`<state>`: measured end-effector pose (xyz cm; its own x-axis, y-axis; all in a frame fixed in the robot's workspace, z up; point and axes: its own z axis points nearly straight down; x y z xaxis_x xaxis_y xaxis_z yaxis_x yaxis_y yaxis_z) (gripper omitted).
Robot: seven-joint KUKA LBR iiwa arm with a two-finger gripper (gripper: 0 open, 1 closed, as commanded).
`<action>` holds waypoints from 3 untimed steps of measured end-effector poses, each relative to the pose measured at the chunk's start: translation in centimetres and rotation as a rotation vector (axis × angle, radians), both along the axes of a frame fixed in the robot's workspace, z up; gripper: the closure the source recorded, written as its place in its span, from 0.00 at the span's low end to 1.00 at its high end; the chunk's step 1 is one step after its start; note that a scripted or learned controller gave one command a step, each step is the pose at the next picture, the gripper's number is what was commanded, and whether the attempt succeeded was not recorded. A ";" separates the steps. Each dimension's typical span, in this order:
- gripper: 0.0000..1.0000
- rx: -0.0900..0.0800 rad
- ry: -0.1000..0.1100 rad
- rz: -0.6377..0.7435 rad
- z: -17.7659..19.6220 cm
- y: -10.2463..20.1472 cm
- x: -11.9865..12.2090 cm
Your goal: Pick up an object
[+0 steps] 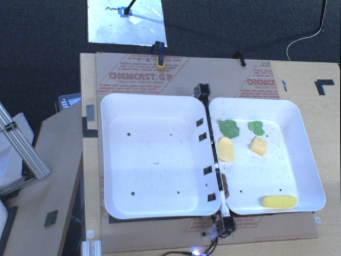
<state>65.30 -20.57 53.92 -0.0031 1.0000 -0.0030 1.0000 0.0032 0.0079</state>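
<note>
Yellow bar [279,201] is lying at about five o'clock in the right bin [296,122], close to the near wall, its long axis running from nine o'clock to three o'clock and its ends pointing at the bin's side walls. It is sitting well apart from the other pieces, so it is looking like the easiest pick. Four more pieces are clustering towards eleven o'clock: a large green scrap [228,127], a small green scrap [256,126], a pale yellow oval [226,150] with its long axis pointing twelve to six beside the inner wall, and an orange-yellow cube [258,146]. They are lying loosely, as if tipped in at random. The left bin [154,159] is sitting at nine o'clock of its neighbour, touching it.
</note>
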 end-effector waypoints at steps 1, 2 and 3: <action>1.00 0.008 0.020 0.006 -18.0 6.0 1.5; 1.00 0.003 -0.003 0.006 -8.6 11.0 1.6; 1.00 0.001 0.001 -0.003 -5.2 8.5 1.6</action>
